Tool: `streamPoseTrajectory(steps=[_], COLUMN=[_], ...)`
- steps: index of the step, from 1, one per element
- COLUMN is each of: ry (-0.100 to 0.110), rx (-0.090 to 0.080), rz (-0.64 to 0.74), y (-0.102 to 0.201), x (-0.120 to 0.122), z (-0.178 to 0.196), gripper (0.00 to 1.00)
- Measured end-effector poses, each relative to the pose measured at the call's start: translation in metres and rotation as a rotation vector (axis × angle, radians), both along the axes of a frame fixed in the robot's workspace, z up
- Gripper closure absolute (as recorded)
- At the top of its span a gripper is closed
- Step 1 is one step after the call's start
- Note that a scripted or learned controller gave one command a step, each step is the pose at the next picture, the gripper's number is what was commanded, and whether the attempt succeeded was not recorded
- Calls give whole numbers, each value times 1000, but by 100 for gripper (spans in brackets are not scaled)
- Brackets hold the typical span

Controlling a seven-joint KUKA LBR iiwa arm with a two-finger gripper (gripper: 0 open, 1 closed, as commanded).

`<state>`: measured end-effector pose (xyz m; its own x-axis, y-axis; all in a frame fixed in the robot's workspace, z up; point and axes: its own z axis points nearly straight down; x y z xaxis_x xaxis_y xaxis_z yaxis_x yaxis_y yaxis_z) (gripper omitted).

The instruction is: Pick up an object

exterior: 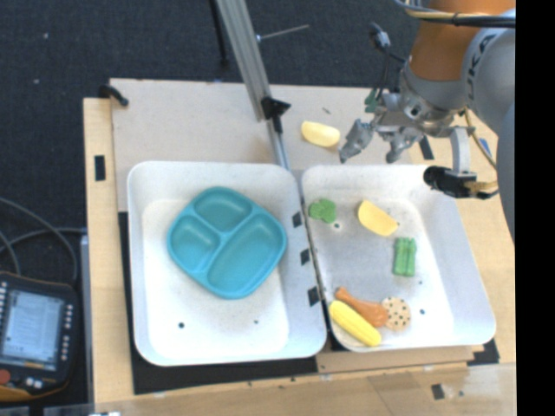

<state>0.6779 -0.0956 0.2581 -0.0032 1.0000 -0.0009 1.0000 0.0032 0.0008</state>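
Several small toy foods lying in the right bin (451, 258): yellow wedge (377, 218), green block (404, 256), corn (354, 323). Probably light, rigid, slick plastic; gripping the green block across its narrow sides. Hovering above the bin's far rim (381, 170), end effector (377, 146) spread wide, holding nothing. Leaving open room mid-bin, walls crowding the corn.

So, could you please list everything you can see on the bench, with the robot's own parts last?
bins: 2, white, side by side on the bench
divided plate: 1, blue, left bin
round piece: 1, green, right bin, top left
wedge: 1, yellow, right bin, upper middle
block: 1, green, right bin, centre right
carrot: 1, orange, right bin, bottom
corn cob: 1, yellow, beside the carrot
cookie: 1, speckled tan, right of the carrot
piece: 1, yellow, on the bench behind the bins
gripper: 1, grey, jaws apart, above the right bin's back edge
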Motion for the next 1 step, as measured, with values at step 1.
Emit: streamPoseTrajectory(steps=[1], ry=[0], rx=[-1], rz=[0], y=[0], x=[0], z=[0], gripper=[0])
